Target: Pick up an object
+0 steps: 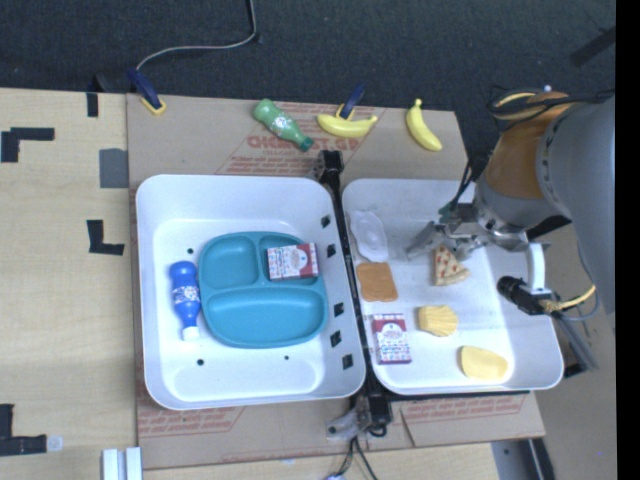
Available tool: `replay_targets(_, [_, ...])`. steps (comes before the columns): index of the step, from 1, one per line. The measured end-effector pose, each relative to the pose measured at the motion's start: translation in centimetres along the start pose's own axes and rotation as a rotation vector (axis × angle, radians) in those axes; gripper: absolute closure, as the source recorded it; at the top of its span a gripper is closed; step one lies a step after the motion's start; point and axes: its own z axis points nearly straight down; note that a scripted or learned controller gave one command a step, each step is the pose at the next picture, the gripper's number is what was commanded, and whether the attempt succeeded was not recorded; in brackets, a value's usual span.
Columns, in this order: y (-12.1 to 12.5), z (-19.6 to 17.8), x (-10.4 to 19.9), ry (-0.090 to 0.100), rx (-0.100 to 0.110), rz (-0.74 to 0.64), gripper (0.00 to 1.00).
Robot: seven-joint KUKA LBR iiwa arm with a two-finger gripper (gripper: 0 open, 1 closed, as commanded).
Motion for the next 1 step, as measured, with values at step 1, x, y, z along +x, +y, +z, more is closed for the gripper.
replay_targets(1, [-2.27, -0.04, -0.74, -0.002, -0.001, 0.0, 0.0])
